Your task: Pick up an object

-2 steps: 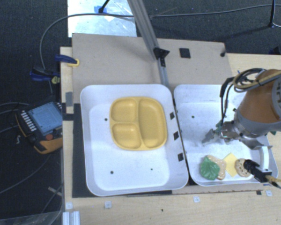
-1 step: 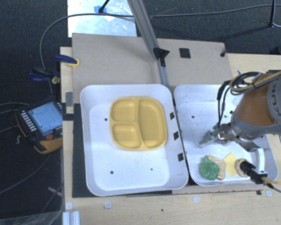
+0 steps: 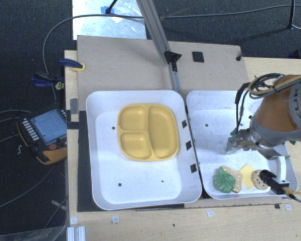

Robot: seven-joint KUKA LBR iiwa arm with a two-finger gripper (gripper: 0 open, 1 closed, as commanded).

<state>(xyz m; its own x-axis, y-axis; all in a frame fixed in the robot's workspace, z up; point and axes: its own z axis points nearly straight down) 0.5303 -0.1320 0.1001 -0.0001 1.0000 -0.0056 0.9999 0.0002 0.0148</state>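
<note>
Three small things lie bunched along the near edge of the right bin (image 3: 210,104): a green leafy piece (image 3: 222,181) at the left, a tan cracker-like piece (image 3: 234,178) touching its right side, a pale yellow wedge (image 3: 247,175) just right of that, and a round brown cookie-like piece (image 3: 261,179) at the far right of the row, partly behind a black part of my own fittings. My claw (image 3: 237,144) sits above and behind them in that same bin, over bare white floor, a little farther from the camera than the green piece and roughly in line with the tan one. The pieces are near my claw but apart from it; nothing of theirs reaches it. The tip is a small grey blur from up here, so I cannot tell how wide it stands, and I see nothing gripped in it. My wrist, with its orange band (image 3: 273,109), comes in from the right over the bin's right rim, black cables looped above it. Farther to the left, the left bin (image 3: 103,134) holds a yellow divided plate (image 3: 147,131) with three compartments, lying flat toward the bin's far half. Beyond both bins lies a brown board (image 3: 120,59), crossed by a grey slanting pole (image 3: 155,24).
</note>
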